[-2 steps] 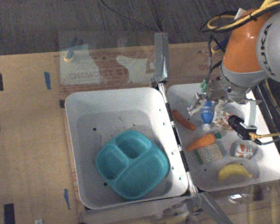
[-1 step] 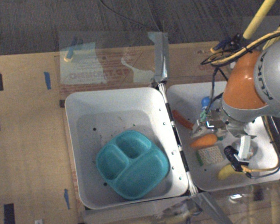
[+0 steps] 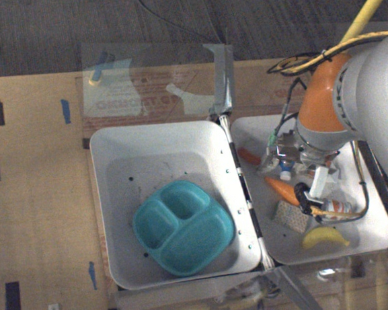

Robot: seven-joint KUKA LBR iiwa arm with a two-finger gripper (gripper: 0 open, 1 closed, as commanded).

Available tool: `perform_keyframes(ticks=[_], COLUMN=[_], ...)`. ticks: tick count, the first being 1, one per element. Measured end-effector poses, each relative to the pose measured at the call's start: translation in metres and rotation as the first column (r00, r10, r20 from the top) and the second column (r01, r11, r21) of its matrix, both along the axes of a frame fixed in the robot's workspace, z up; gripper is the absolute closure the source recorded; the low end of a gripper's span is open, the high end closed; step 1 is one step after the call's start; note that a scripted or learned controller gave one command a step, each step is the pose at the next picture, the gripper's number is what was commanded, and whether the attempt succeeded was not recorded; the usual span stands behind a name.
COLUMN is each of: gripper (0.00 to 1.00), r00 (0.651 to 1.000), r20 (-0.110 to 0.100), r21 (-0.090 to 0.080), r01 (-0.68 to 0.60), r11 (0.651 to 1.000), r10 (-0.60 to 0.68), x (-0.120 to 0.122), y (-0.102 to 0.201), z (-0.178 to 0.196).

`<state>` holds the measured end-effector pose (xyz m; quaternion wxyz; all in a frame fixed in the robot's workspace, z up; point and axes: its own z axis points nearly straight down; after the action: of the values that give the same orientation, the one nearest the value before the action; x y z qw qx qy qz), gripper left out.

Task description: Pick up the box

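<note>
Arm low over the right bin (image 3: 383, 232).
Gripper (image 3: 291, 166) state could not be told; the carrot (image 3: 281, 189) and banana (image 3: 325, 238) crowding the box (image 3: 292, 216) risked a wrong grab.

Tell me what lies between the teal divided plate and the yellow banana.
In the camera view, the raised white rims where the two bins meet lie between the teal divided plastic plate and the yellow banana, then the speckled grey box.

Arm (image 3: 370, 88): grey rounded casing, orange band (image 3: 320, 96) above the wrist, black and yellow cables (image 3: 307, 60) looped alongside, metallic wrist hardware below.
</note>
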<state>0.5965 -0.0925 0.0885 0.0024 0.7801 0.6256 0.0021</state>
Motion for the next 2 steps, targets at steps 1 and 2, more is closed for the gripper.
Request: perform_keyframes(ticks=[1, 2], gripper=[0.0, 1.0], r00=[0.991, 0.99], r20=[-0.03, -0.035], r21=[0.003, 0.0], r01=[0.13, 0.135], r11=[0.992, 0.991], r10=[-0.13, -0.135], x=[0.067, 0.066], y=[-0.014, -0.014], z=[-0.002, 0.008])
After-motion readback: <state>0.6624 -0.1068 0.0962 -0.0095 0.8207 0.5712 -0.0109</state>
